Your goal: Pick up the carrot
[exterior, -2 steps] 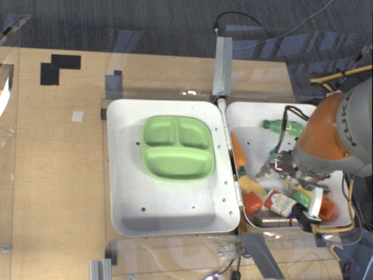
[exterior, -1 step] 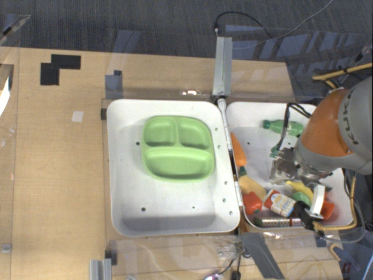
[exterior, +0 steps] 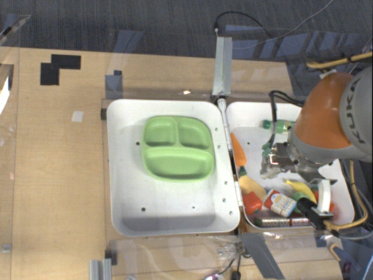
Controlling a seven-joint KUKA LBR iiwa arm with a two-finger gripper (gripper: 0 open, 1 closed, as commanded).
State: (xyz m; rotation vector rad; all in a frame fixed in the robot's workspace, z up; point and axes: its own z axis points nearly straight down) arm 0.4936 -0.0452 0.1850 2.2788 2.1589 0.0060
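Carrot (exterior: pixel 238 149) against bin wall (exterior: pixel 228 156)

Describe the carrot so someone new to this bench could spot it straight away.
Look in the right white bin, along its left wall beside the divider. The carrot lies there, above the yellow item and red item. It is the only long, thin orange piece, tapering to one end.

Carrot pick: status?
Gripper low over right bin, nothing visibly held. Carrot lies apart along that bin's left wall. Yellow toy and red toy close below it.
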